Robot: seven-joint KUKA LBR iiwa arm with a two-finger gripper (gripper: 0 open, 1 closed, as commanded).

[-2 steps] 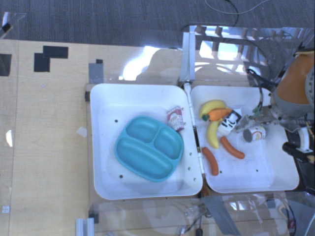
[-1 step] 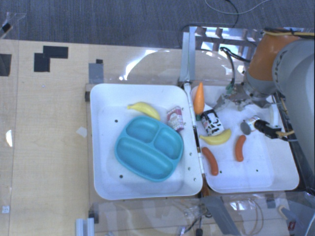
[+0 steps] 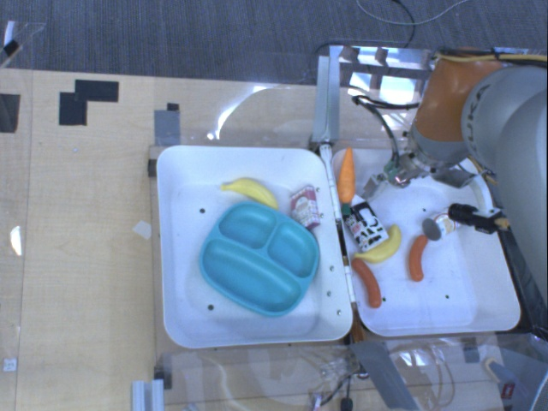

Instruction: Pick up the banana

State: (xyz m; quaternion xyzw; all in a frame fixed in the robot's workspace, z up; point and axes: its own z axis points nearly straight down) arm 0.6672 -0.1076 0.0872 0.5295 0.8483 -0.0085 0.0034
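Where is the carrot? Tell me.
The carrot stands along the right bin's left wall near its far corner, just above the black-and-white packet.

Left bin (image 3: 175, 255): a blue plate (image 3: 259, 258) fills the middle; bare floor at 9 and 6 o'clock.
Left-bin banana (image 3: 250, 191): touches the plate's 12 o'clock edge; open above and at 9 o'clock, a packet (image 3: 306, 205) near at 3.
Right bin (image 3: 462, 302): bare at 5 o'clock.
Right-bin banana (image 3: 384, 244): a black-and-white box (image 3: 363, 223) lies over its 10 o'clock end, a sausage (image 3: 368, 282) near at 6, another sausage (image 3: 417, 258) at 3.
Arm (image 3: 497, 101): covers 12 to 3 o'clock.
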